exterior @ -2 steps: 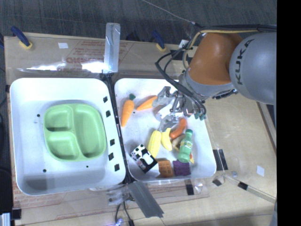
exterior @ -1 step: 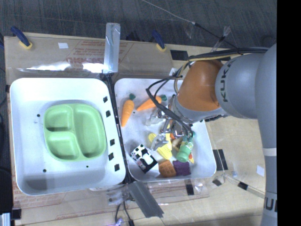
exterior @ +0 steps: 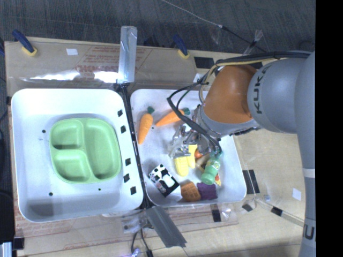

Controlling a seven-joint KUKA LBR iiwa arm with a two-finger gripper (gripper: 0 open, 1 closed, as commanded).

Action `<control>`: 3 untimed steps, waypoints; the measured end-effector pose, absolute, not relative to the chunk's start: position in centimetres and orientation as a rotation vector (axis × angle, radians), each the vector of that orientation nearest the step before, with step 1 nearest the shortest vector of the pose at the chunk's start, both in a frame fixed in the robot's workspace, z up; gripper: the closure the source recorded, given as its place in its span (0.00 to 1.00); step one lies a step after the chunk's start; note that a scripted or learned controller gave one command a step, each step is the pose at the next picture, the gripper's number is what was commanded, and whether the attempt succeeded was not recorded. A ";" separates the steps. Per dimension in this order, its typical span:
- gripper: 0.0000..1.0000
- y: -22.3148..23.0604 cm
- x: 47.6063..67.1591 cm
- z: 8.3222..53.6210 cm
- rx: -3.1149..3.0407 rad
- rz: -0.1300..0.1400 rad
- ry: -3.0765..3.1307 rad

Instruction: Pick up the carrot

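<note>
Carrot (exterior: 144,127) lies roughly upright in view, leafy end seemingly uppermost.

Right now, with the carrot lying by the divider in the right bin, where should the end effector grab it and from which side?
Take the carrot across its thick middle, coming straight down from above. It lies flat and lengthwise beside the right bin's left wall, green top towards the back, so the fingers should close across its width. A second carrot lies close on its right, leaving little room there. The end effector is over the toy pile now.
</note>
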State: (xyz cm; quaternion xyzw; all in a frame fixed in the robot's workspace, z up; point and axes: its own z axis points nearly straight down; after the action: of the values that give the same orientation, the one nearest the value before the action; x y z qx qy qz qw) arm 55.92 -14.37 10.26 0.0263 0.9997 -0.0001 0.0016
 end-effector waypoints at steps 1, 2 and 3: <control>1.00 -14.0 56.1 9.4 0.533 0.000 3.097; 1.00 -13.9 56.2 10.5 0.520 0.001 3.096; 1.00 -13.8 56.3 11.6 0.506 0.000 3.096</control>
State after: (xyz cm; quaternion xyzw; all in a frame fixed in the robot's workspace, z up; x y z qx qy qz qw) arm 56.35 -13.78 11.58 0.1613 0.9869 0.0000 0.0024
